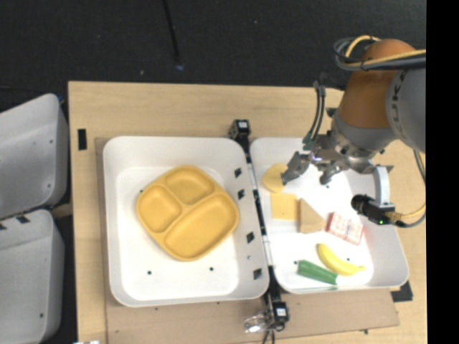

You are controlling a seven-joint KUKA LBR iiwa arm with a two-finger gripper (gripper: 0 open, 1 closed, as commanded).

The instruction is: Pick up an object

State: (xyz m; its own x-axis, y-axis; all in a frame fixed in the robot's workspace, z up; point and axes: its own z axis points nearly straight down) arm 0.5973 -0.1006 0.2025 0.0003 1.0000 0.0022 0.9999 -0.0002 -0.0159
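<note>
My gripper point(313, 170) hangs over the back part of the right bin point(391, 260), its two fingers spread apart with nothing between them. Just left of the left finger lies a pale yellow round piece point(272, 178). Below it sit a yellow block point(284, 208) and a tan wedge point(310, 217). A red and white packet point(344, 227) lies to the right of the wedge. Near the bin's front are a yellow banana point(338, 260) and a green pepper-like piece point(316, 272).
The left bin point(118, 192) holds a yellow divided plate point(188, 211). A ridge with black clips point(252, 199) separates the two bins. Grey panels point(29, 192) stand at the left, beyond the bench edge. A black fitting with cable point(373, 208) sticks out of the wrist at the right.
</note>
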